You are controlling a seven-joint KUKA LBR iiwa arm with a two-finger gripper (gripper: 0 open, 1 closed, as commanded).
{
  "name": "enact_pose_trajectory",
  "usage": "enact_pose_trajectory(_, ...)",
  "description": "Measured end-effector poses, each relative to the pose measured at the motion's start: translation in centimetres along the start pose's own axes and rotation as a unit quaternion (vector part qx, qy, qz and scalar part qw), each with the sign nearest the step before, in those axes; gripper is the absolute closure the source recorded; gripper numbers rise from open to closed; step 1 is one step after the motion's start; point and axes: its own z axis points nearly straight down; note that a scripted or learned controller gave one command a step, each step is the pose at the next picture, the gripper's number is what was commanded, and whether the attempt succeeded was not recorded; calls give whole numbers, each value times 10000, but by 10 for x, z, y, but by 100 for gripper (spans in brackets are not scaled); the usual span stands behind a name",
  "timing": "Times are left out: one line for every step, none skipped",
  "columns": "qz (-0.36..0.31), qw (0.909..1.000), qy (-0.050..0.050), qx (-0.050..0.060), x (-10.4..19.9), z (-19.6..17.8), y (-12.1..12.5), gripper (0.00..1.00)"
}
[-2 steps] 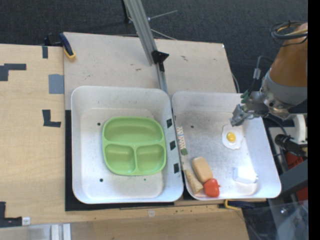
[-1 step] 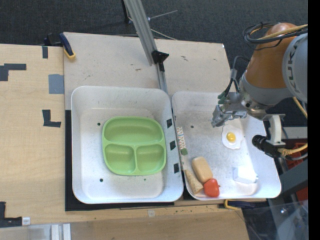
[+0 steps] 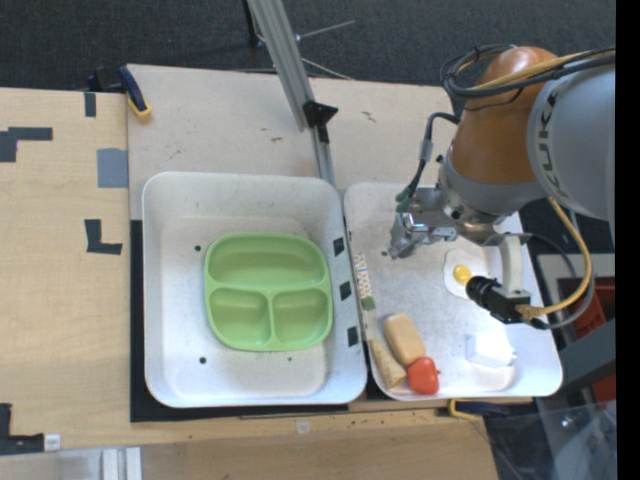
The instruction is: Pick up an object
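Note:
In the right bin (image 3: 430,298) a tan bread roll (image 3: 405,337) lies near the front left corner. A thinner brown loaf piece (image 3: 385,362) rests beside it, and a red tomato (image 3: 423,375) touches its front end. A fried egg toy (image 3: 462,275) with a yellow yolk lies mid-bin, partly under the arm. A pale white object (image 3: 492,352) sits at the front right. My gripper (image 3: 404,238) hangs over the bin's back left part, above bare floor and apart from all these objects.
The left bin (image 3: 170,268) holds a green three-compartment plate (image 3: 268,290). A metal pole (image 3: 285,53) slants down to the ridge between the bins. The grey and orange arm (image 3: 510,128) covers the right bin's back right corner.

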Motion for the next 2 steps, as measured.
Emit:
enact_pose_trajectory(10,10000,-6,6,45,5,-9,100)
enact_pose_trajectory(7,10000,-8,8,96,17,-14,100)
